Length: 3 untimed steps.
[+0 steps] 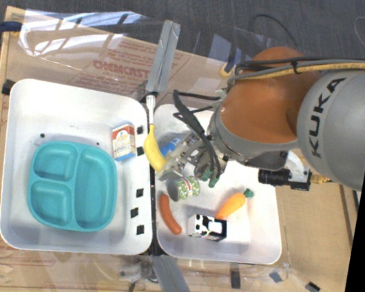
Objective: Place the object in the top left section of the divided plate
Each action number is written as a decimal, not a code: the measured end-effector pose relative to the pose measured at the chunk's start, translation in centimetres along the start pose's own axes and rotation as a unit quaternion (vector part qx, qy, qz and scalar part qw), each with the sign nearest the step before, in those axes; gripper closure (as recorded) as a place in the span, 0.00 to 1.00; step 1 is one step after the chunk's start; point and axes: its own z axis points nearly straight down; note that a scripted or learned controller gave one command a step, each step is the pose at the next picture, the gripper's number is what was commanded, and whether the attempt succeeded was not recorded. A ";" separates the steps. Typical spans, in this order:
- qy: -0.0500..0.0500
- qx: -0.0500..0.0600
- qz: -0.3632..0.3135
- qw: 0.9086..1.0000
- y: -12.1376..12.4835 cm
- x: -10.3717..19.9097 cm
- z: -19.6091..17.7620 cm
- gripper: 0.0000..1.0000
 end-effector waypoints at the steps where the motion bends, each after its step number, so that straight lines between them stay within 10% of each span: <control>1: 0.001 0.000 0.008 1.000 5.2 7.2 -3.3 1.00; 2: 0.002 0.001 0.002 1.000 1.0 4.1 4.1 1.00; 3: 0.002 0.001 0.046 0.999 7.5 6.4 1.6 1.00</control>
